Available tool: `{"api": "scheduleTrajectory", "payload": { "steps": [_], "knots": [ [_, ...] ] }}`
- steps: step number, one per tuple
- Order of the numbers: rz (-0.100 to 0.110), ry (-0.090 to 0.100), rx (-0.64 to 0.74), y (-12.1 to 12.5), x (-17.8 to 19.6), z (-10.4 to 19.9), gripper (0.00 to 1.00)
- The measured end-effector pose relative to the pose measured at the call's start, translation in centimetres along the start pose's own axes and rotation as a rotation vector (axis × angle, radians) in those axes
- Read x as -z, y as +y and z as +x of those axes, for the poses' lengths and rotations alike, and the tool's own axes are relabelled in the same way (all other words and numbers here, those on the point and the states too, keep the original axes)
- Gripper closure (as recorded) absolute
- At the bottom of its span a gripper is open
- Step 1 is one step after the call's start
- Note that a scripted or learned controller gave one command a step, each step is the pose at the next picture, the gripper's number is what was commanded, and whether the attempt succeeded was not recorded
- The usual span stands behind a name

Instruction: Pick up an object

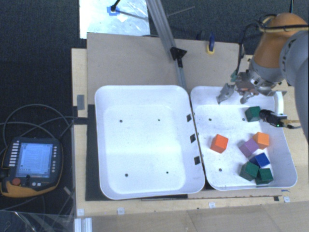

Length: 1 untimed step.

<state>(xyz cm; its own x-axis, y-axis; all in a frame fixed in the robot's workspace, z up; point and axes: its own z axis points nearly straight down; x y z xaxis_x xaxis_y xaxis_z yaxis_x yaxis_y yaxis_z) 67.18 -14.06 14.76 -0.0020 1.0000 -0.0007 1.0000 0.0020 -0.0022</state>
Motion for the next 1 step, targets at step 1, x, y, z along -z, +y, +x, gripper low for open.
{"api": "scheduleTrajectory", "payload": {
  "steps": [1],
  "knots": [
    [0.000, 0.000, 0.002, -0.01, -5.19, 0.05, 0.00]
  ]
}}
